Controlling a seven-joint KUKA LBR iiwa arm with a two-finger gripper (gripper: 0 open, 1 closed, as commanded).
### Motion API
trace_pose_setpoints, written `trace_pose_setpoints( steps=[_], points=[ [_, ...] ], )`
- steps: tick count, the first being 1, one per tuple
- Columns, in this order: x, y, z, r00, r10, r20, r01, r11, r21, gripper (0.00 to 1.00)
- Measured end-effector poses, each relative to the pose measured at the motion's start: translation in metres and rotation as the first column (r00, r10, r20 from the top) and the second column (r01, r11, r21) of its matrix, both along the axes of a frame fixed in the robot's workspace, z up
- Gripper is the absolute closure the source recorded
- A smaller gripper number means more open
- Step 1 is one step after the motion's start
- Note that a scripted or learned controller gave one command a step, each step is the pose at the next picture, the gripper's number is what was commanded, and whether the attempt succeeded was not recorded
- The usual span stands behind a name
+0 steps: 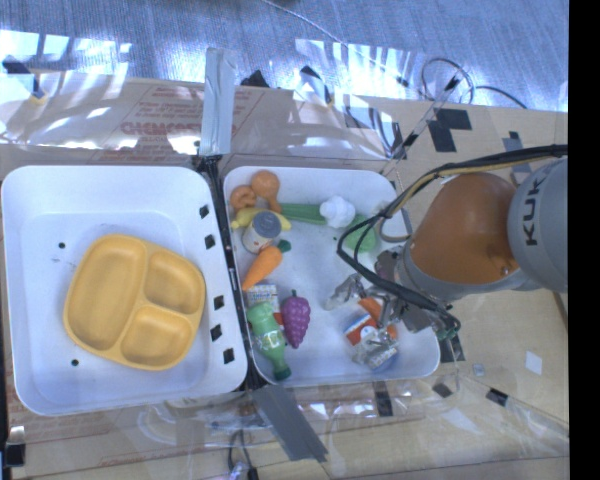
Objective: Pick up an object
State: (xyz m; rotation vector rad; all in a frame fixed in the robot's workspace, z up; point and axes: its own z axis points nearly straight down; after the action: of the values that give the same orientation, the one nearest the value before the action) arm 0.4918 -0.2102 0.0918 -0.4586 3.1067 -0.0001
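Metal two-finger gripper hangs low in the right white bin, near its right wall, under the grey arm's orange band. Whether it is spread or pressed together cannot be told. Just beside and beneath it lies a small orange-and-silver crumpled packet. Purple plastic grapes lie apart to its left; a yellow divided plate sits in the left bin.

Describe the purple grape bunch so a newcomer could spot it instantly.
Look in the right-hand white bin, along its near-left side. The purple plastic grape bunch lies just right of the green bottle, below the orange carrot. It's the only purple item.
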Motion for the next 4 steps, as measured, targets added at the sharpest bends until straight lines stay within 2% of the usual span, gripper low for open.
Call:
trace_pose_setpoints(
  steps=[1,2,3,4],
  points=[
    [0.003,0.002,0.011,1.000,0.007,0.005,-0.007,1.000,0.000,1.00],
    [0.024,0.040,0.122,0.983,-0.183,0.008,0.183,0.983,-0.001,1.00],
    [0.007,0.167,0.127,0.952,-0.305,-0.001,0.305,0.952,0.003,1.00],
    [0.061,0.109,0.163,0.987,-0.159,0.004,0.159,0.987,-0.001,1.00]
  ],
)
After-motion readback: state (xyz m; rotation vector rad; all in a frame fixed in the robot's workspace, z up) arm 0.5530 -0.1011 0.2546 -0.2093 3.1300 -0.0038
